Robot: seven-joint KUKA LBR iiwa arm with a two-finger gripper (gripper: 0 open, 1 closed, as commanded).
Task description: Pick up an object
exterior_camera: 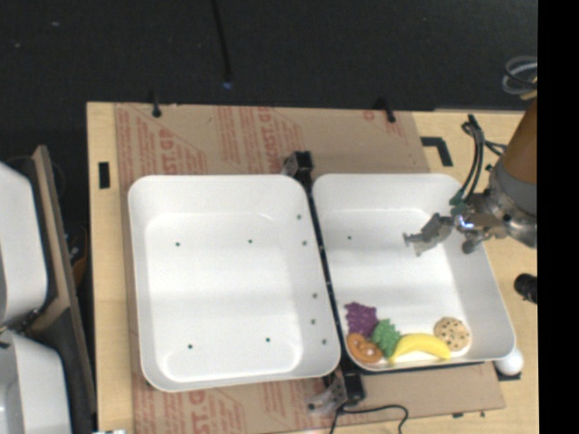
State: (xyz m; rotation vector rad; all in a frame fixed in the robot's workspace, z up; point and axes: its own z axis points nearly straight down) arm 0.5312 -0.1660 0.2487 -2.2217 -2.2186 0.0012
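Several toy foods lie along the near edge of the right bin (470,269): a purple grape bunch (361,316), a green piece (386,335), an orange-brown piece (364,349), a yellow banana (420,347) and a round cookie (451,333). My gripper (423,236) reaches in from the right and hangs over the middle of the right bin, well above and behind the foods. I see nothing held in it.
The left bin (145,242) sits beside the right one, with a black clip (298,164) at the far end of the seam between them. Both rest on a cardboard sheet (208,138). Cables (472,161) run down the arm at the right.
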